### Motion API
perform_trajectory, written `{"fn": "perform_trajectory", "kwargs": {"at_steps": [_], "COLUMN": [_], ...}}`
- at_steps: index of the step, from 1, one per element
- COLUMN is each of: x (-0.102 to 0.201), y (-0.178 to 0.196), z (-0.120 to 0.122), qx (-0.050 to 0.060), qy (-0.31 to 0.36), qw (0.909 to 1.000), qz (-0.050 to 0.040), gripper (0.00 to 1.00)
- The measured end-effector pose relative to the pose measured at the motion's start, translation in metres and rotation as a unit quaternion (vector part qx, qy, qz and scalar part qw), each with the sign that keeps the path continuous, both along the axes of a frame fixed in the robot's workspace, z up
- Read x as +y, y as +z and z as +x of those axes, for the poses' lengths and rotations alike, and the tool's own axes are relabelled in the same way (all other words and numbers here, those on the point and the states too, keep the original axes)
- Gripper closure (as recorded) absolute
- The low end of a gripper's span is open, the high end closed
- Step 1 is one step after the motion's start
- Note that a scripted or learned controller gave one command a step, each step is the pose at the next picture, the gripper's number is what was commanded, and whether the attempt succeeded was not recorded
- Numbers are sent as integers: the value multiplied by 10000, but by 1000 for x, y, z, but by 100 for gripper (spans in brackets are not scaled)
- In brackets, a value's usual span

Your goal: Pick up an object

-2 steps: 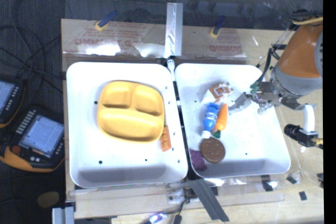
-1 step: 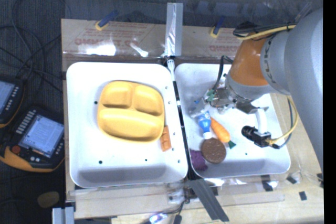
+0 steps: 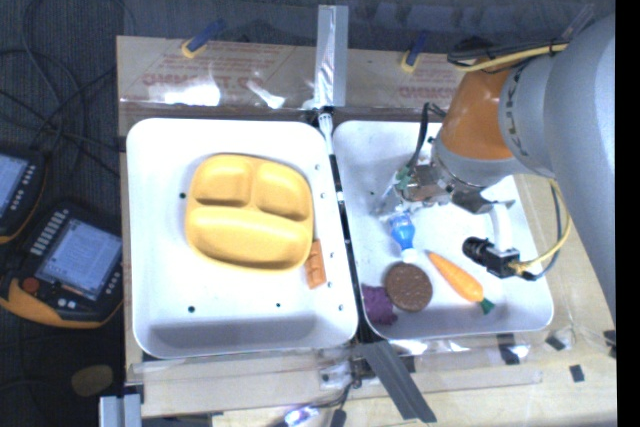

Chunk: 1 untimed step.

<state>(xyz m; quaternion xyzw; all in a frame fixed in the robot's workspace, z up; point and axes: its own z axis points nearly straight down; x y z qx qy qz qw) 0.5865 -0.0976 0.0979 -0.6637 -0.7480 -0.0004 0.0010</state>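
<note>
The arm [image 3: 545, 105] reaches in from the right and hangs over the right bin [image 3: 530, 310], its orange band [image 3: 475, 120] bright above the wrist. The gripper [image 3: 405, 190] is down near the bin's floor, and whether it is wide or narrow I cannot tell from here.

Just below it lies a small blue object [image 3: 402, 233], very close to the tip; touching or not is unclear. It is pale blue, small and blurred.

Further toward the front of the same bin sit a brown round disc [image 3: 408, 286], a toy carrot [image 3: 457, 277] with a green end just right of the disc, and a purple lump [image 3: 376, 302] touching the disc's left side.

Over in the left bin [image 3: 160, 315], a yellow divided tray [image 3: 249, 211] lies flat, with a small orange piece [image 3: 316, 265] at its right edge.
</note>
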Motion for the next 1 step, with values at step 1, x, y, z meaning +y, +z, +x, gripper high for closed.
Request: {"fn": "perform_trajectory", "kwargs": {"at_steps": [1], "x": [60], "y": [82], "z": [16], "qx": [35], "qy": [-723], "qw": [9974], "qz": [-20], "gripper": [100]}}
